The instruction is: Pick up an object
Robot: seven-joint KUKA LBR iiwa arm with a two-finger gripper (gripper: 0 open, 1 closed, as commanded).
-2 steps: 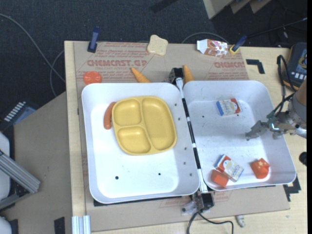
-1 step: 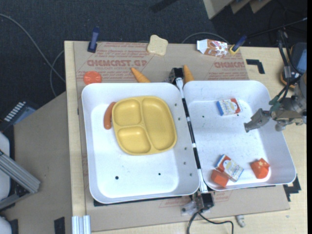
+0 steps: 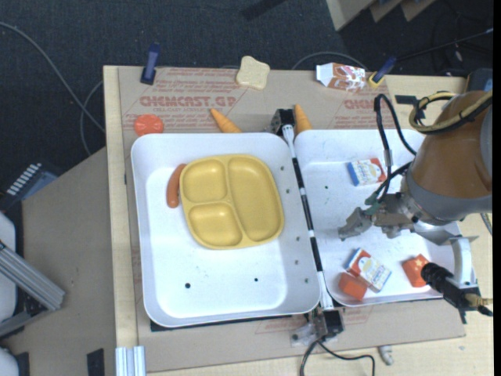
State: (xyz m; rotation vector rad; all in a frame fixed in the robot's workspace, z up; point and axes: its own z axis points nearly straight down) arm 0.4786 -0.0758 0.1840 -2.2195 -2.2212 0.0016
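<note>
Dark carpet surrounds the counter [image 3: 117, 210], which carries two shallow white bins side by side on a printed cardboard sheet. Left bin [image 3: 156, 288] holds a yellow divided plate [image 3: 231, 200] with a sausage-shaped toy [image 3: 173, 186] touching its left edge. Right bin [image 3: 329, 171] holds the candidate objects: a small blue-and-white packet [image 3: 365, 171] toward the far side, an orange-and-white carton [image 3: 369, 268] near the front wall, a round orange piece [image 3: 352, 287] just beside that carton, and a red block [image 3: 415, 269] further right.

The arm [image 3: 450, 163] enters from the right and hangs over the right bin. The pincer [image 3: 356, 224] sits between the packet and the carton, above bare bin floor. Whether it is wide or narrow cannot be told at this angle; nothing is visible between its tips.

Assessment: no object is secured yet.

Failure risks from this position:
- Descending straight down would likely close on bare floor, since both nearest objects lie to either side.
- The carton and the round piece lie close together; a grasp on one may push the other or catch both.
- The carton lies near the front wall, so a tip may strike the wall.
- The flat packet offers little height and may slip out.
</note>
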